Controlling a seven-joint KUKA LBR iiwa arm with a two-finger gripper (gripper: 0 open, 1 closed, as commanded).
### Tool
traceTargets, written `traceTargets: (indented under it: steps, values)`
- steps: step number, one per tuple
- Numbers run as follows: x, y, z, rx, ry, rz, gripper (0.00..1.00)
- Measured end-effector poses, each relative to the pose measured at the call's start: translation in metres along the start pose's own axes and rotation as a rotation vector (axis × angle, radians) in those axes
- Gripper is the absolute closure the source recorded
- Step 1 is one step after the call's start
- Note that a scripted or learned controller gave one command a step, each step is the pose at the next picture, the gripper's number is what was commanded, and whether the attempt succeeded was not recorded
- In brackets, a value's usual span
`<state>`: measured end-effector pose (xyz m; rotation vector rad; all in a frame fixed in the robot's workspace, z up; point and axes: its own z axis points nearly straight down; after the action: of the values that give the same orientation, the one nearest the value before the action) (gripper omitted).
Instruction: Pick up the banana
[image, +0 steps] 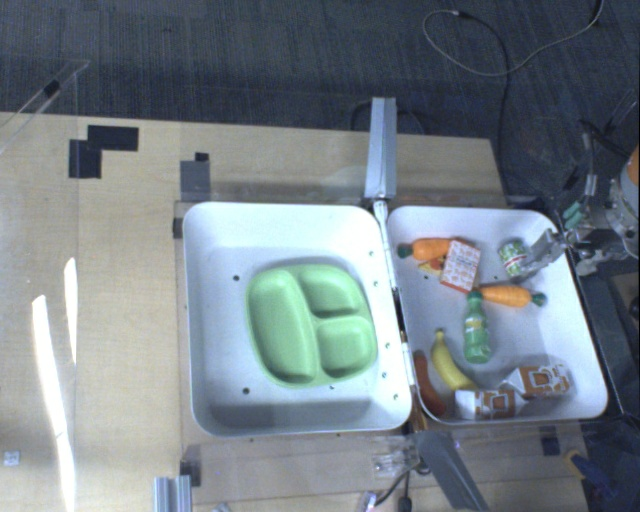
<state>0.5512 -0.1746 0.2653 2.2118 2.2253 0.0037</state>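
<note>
Meanwhile, banana (449, 366) in right bin (590, 340).

One fixed overhead cam, slanted down on both bins (200, 300).

Arm at the right edge, end effector (548, 248) low, angled leftward, nothing visibly gripped

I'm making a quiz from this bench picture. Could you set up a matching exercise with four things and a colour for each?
Things:
1. banana
2. divided tray
3. bottle
4. carrot

Colours:
A. orange with a green tip
B. yellow
C. pale green, three compartments
D. green with a lighter label

Pairs: 1-B, 2-C, 3-D, 4-A
</note>
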Motion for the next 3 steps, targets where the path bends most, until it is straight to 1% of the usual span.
traceTargets:
  steps: [1, 2, 3]
  values:
    - [0.012, 0.015, 0.076, 0.001, 0.001, 0.157, 0.0]
    - [0.076, -0.024, 0.162, 0.001, 0.001, -0.061, 0.0]
    - [0.09, -0.059, 0.175, -0.015, -0.002, -0.039, 0.0]
